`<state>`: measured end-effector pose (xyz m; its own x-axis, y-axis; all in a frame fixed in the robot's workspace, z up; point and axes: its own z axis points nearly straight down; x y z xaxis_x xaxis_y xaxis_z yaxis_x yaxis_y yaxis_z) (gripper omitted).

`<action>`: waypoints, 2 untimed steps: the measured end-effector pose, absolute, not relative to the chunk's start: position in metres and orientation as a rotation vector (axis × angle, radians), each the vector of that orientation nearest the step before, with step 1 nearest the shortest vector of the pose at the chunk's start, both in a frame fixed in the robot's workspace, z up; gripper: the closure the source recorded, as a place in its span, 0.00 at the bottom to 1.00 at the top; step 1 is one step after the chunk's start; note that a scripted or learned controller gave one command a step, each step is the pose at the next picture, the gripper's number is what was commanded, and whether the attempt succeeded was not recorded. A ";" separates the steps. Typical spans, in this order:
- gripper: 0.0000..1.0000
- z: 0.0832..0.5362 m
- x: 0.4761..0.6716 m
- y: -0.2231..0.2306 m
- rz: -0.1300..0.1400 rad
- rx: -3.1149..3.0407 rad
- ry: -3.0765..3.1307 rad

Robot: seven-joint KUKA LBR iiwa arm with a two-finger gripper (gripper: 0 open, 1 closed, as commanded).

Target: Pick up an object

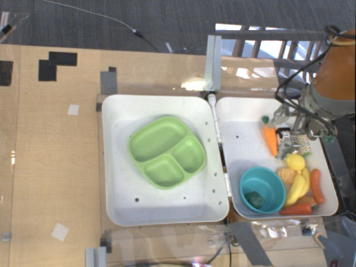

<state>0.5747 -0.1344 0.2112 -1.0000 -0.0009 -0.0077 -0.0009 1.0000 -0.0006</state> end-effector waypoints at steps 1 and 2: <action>0.00 0.097 0.589 -0.111 0.000 0.236 3.121; 0.00 0.091 0.534 -0.106 0.004 0.237 3.114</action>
